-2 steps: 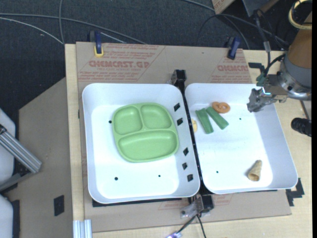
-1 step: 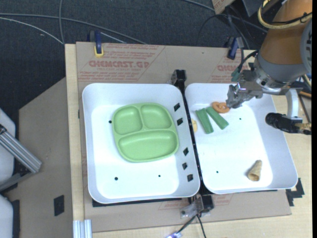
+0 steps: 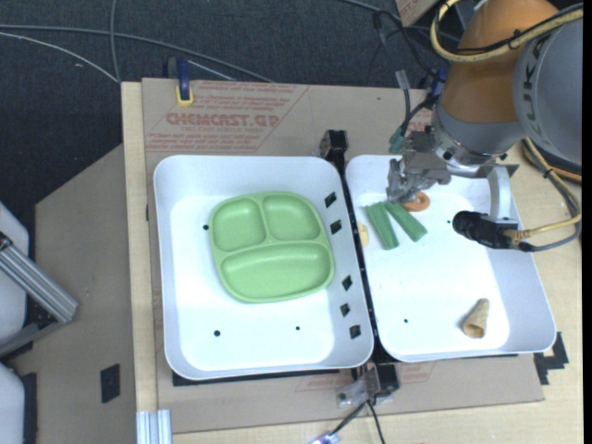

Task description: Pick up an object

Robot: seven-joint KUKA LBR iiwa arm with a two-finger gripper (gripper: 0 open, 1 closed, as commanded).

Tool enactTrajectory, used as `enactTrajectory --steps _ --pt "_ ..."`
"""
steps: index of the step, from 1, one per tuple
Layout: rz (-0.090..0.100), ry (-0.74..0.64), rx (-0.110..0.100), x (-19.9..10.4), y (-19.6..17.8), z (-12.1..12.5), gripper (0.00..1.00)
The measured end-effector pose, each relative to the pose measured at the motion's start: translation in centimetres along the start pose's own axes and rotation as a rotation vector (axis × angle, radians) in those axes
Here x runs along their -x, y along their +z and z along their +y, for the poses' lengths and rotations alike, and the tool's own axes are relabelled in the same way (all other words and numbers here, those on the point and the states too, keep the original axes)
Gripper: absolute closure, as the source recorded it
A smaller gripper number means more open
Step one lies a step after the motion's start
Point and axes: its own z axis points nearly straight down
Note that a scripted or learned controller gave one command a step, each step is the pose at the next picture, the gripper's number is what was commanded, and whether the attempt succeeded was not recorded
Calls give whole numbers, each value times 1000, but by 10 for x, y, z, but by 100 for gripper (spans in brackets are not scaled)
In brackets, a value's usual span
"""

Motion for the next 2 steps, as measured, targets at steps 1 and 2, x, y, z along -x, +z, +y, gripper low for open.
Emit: enactTrajectory --steps 1,2 --pt "-1 0 5 -51 7 27 100" --pt "-1 0 4 -97 18 39 100"
